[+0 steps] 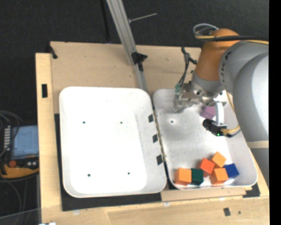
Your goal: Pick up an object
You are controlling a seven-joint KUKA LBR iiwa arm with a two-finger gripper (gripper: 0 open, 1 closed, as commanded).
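My gripper [181, 101] hangs low over the far left corner of the right bin [187, 139], under the orange-banded wrist [210, 62]. A purple block [208, 111] lies just right of it, partly covered by the wrist hardware, and I cannot tell if anything touches it. Several blocks cluster at the bin's near edge: an orange one [183, 175], a green one [197, 176], more orange ones [207, 165] [219, 159] [219, 175] and a blue one [231, 170].
The left bin [107, 139] sits beside the right one, with small clips along the shared rim [155, 137]. A slanted metal rail [126, 36] rises behind the bins. The arm's grey body [253, 88] overhangs the right bin's right side.
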